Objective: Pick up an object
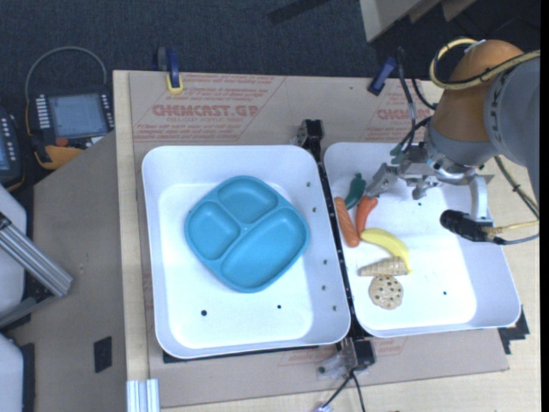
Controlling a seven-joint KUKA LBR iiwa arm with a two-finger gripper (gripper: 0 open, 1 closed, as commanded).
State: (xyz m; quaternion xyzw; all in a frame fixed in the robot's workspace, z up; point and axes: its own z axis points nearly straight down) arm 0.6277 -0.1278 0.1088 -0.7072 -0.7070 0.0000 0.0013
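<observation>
The right bin (480,290) holds several toy foods. Two orange carrots (346,221) (367,212) with green tops lie against its left wall. Below them sit a yellow banana (387,245), a tan wafer cone (380,269) and a round chocolate-chip cookie (386,292). My gripper (383,181) hangs low over the upper left part of this bin, just above and to the right of the carrots' green tops. Nothing is visibly held in it.
The left bin (171,230) carries a blue divided plate (247,232). A black ridge (330,230) separates the two bins. The arm's orange band (472,93) and its cables (467,223) cover the right bin's upper right. Bare white floor lies at the right bin's lower right.
</observation>
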